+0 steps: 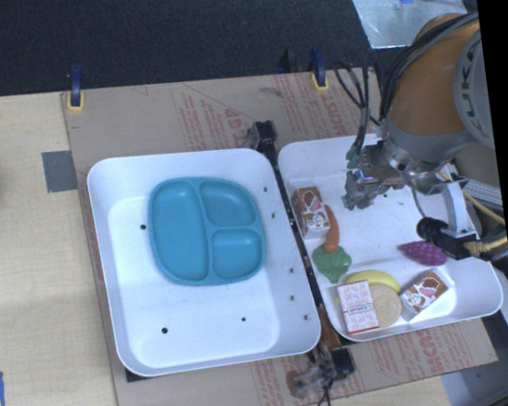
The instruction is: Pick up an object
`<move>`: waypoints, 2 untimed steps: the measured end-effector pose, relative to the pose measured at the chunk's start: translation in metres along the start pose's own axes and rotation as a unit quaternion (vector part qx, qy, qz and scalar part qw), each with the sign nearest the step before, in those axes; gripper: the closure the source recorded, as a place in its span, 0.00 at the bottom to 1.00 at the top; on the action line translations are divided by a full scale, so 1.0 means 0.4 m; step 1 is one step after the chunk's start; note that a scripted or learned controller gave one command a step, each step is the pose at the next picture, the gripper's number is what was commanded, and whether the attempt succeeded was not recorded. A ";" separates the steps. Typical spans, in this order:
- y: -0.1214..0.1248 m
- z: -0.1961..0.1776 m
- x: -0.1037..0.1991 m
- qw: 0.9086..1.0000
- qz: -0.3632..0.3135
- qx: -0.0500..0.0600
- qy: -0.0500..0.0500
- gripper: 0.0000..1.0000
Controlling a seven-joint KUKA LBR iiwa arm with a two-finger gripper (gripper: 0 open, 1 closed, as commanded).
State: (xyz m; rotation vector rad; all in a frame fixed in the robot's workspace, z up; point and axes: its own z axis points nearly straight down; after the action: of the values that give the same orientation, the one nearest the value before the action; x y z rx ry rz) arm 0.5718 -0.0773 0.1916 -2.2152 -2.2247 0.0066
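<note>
Hovering over the right bin (490, 305), the gripper (361, 194) sits toward its 11 o'clock corner; can't tell how it is set, nothing seen in it. Objects cluster from 9 to 5 o'clock: snack pack (311, 210), carrot (331, 238) touching a green piece (332, 263), banana (373, 278), red box (358, 307), cracker (387, 305), another pack (426, 292), purple grapes (422, 252). Left bin (113, 262) holds a blue plate (205, 229). Best bet, I'd judge: the snack pack, nearest, at the gripper's 9 o'clock. Descend square over it, staying clear of the bin wall and carrot.
</note>
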 end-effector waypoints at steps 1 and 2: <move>0.023 0.000 0.009 1.000 -0.001 -0.001 0.000 1.00; 0.038 -0.001 -0.035 1.000 0.001 -0.002 0.000 1.00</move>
State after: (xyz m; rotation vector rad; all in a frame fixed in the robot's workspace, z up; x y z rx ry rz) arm 0.5871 -0.0913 0.1919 -2.2186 -2.2247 0.0022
